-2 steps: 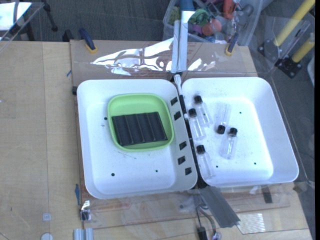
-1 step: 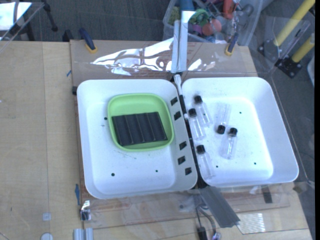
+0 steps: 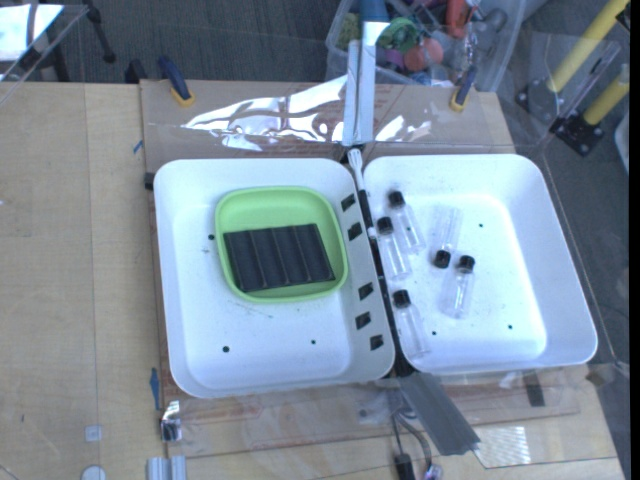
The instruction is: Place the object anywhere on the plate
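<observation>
A light green plate (image 3: 282, 200) with rounded corners lies in the left white bin (image 3: 190, 328), toward its back middle. On the plate rests a black ridged rectangular insert (image 3: 278, 256), covering most of the plate's floor. In the right white bin (image 3: 540, 318) lie several small clear vials with black caps, among them one (image 3: 398, 208) near the bin's left wall, one (image 3: 460, 280) near the middle, and one (image 3: 406, 313) toward the front left.
The two bins meet at a ridge with black tabs (image 3: 362, 290). Behind them lie crinkled foil (image 3: 290, 120) and a clear box of colourful items (image 3: 430, 18). Grey tape (image 3: 440, 420) sticks to the bench at the front.
</observation>
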